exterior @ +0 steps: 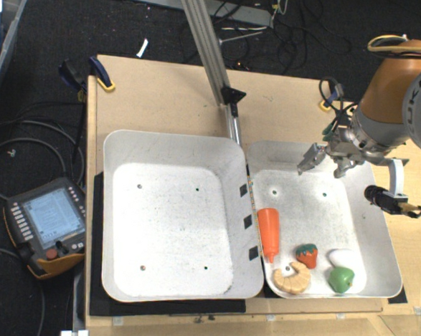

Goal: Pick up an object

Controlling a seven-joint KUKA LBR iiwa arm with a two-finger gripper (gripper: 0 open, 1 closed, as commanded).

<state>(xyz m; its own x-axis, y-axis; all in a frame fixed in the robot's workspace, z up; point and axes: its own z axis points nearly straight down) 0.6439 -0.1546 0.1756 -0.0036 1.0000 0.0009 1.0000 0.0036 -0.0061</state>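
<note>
Orange carrot (268,233), strawberry (306,254), cookie (292,278), green pepper (341,279) clustered in right bin (378,233), pincer (324,163) spread open above, nothing held.

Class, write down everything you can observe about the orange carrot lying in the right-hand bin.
The carrot is a toy by its look: smooth, plastic-like, bright orange, with a blunt wider top and a paler, narrowing lower end. It lies flat on the floor of the right bin, close along the bin's left wall, its long axis running roughly up and down the view. Its lower tip ends just above a tan, cookie-like piece; whether they touch cannot be told. The claw hangs well apart, toward the bin's far edge.
</note>
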